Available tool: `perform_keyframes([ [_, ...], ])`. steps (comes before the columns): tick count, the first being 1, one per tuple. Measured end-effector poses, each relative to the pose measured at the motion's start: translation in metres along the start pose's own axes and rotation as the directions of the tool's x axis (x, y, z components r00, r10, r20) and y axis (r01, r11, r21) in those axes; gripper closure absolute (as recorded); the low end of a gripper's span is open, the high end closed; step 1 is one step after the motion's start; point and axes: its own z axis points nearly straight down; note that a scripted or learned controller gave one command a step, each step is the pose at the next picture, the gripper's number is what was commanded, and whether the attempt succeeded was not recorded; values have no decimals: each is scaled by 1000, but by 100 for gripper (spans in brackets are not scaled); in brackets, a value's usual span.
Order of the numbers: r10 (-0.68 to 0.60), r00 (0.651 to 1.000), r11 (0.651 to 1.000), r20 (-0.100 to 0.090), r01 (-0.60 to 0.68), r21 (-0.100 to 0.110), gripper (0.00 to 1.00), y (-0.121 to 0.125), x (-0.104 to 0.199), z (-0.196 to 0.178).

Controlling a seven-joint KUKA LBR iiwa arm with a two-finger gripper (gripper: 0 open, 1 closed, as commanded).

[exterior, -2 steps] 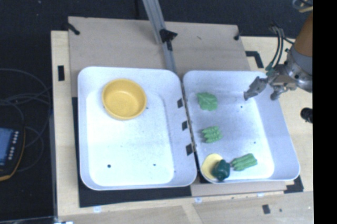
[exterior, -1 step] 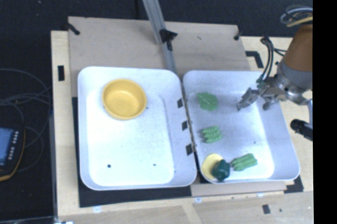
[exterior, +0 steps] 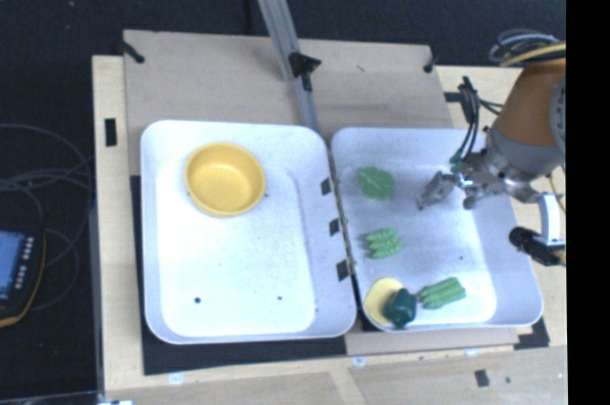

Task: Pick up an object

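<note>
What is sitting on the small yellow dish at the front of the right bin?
A dark green object sits on the small yellow dish, over its right side. The part of the dish beneath it is covered, so nothing there can be seen.

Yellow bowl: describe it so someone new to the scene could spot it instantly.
Start at the left bin, the one away from the arm. The yellow bowl sits in its far-left part, alone. It is round, open and plain yellow, much bigger than the small yellow cup in the right bin.

Bare floor lies open across the right bin [exterior: 477,232] middle, flanked by green toys [exterior: 375,183] left and a dark ball [exterior: 401,306] below.
</note>
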Motion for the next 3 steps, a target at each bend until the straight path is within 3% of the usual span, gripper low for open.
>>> perform_keyframes([
  [1, 0, 1000, 1000, 0, 0, -1, 0, 0, 0, 36],
  [2, 0, 1000, 1000, 0, 0, -5, 100, 1, -1, 23],
  [3, -1, 1000, 1000, 0, 1, -7, 100, 5, 4, -22],
])
